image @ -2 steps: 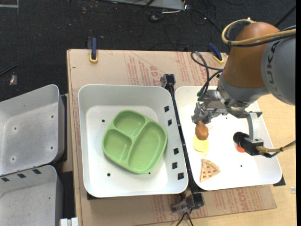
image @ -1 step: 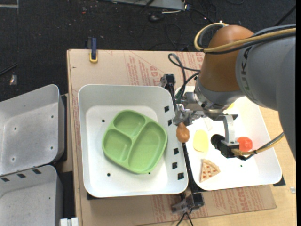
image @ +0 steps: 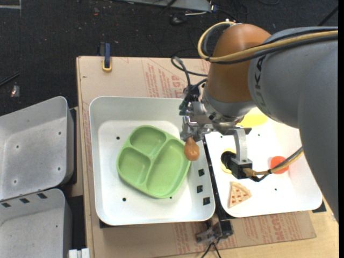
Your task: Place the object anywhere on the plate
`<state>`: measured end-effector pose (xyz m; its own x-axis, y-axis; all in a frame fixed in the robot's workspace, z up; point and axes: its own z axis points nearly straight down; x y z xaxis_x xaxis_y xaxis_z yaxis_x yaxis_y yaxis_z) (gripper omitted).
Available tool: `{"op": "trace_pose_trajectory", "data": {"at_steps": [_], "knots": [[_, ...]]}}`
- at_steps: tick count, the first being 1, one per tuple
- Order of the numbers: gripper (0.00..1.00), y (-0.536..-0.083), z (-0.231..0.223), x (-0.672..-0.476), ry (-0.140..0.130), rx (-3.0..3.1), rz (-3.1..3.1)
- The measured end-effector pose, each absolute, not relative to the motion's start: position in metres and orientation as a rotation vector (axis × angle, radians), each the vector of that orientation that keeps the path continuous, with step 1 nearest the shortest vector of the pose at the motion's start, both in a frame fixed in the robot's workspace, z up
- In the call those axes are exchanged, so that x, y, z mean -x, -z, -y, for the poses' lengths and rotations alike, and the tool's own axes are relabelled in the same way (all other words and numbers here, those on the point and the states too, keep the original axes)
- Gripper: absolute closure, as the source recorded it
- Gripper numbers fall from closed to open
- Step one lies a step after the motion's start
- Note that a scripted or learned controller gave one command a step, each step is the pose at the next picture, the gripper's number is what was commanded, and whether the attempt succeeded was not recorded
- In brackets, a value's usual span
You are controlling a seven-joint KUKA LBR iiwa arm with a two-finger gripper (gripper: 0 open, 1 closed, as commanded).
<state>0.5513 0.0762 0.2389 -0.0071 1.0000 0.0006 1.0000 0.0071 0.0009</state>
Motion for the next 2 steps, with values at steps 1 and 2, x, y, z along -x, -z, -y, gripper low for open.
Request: {"op": "trace_pose_trajectory", "data": {"at_steps": [1, 2], "knots": [[1.00, -0.2247, -0.1342, -0.5544, -0.001, -2.212, -2.232], [0.00, -0.2255, -0.1305, -0.5546, 0.001, -2.218, -2.224]]}}
